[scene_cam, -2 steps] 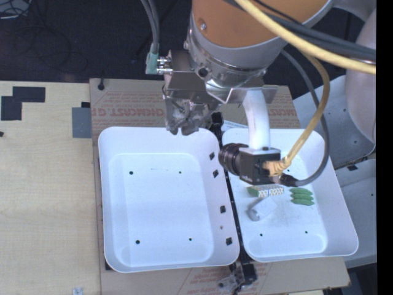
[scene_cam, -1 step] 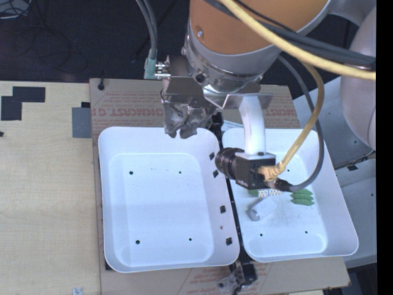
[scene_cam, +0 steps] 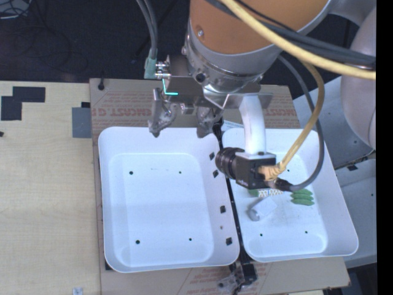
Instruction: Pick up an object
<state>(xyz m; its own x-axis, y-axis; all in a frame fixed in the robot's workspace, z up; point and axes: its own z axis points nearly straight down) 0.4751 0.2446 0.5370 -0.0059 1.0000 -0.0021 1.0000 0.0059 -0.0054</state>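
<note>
Big orange-banded grey arm wrist (scene_cam: pixel 245 17) fills the top centre, closest to the lens, with yellow and black cables (scene_cam: pixel 307 121) looping off it to the right. Below it the two-finger end effector (scene_cam: pixel 182 123) hangs over the back rim of the left shallow white plastic bin (scene_cam: pixel 116 226); fingers apart, nothing between them, tips at the rim line, above the bin floor.

Left bin floor shows four small dark dots.

Right shallow white plastic bin (scene_cam: pixel 331 238) holds the objects: a small grey blocky piece (scene_cam: pixel 263 210) near the middle of the floor, a green ridged plastic piece (scene_cam: pixel 301 197) just right of and behind it, and a small white toothed strip (scene_cam: pixel 268 193) between them and the camera unit. A black cylindrical camera module on a white bracket (scene_cam: pixel 242 165) sits over the bin's back-left part, partly hiding what is under it.

Both bins rest on a brown cardboard sheet (scene_cam: pixel 123 100) on the light wood table (scene_cam: pixel 43 195). Grey piece and green piece are well apart from the end effector, in the other bin.
</note>
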